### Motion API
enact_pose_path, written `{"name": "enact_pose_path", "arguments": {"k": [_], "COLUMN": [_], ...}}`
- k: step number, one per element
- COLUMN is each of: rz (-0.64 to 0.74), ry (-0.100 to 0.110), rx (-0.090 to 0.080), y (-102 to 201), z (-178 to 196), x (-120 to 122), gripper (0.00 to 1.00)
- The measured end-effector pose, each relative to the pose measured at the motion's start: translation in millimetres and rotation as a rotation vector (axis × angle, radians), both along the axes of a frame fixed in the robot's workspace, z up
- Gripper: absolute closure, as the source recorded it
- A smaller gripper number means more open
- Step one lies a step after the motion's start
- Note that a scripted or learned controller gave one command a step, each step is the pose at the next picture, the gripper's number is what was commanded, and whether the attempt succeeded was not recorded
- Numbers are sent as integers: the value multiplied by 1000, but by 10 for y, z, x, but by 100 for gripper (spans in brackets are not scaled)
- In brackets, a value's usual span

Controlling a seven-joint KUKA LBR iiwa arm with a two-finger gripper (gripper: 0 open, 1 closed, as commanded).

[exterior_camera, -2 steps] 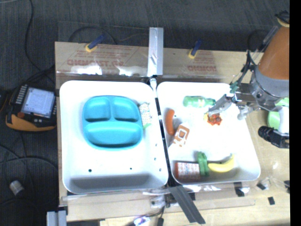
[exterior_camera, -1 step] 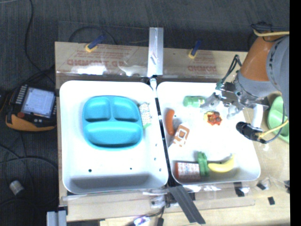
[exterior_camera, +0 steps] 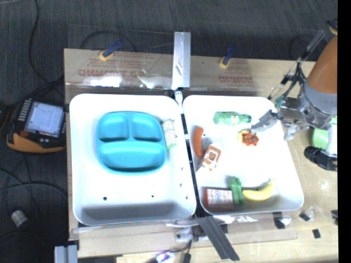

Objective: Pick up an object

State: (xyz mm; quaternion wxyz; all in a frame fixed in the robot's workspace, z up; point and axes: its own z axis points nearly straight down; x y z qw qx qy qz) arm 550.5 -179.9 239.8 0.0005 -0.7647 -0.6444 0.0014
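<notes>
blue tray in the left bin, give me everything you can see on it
The blue tray is a light blue rounded-rectangle dish, smooth and plastic-looking, split into three compartments: two smaller ones on the far side, one long one on the near side. It lies flat and right way up on the floor of the left bin, toward its far half. Its compartments look bare. A small pale speckled item sits against its right edge.
</notes>
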Motion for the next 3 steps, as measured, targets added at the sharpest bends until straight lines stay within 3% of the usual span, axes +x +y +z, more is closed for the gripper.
{"name": "enact_pose_path", "arguments": {"k": [1, 2, 3], "rz": [-33, -106, 270], "ry": [2, -3, -12], "rx": [-1, 4, -6], "y": [25, -197, -165], "z": [-970, -1433, -1498], "x": [500, 454, 416], "gripper": [0, 0, 0]}}
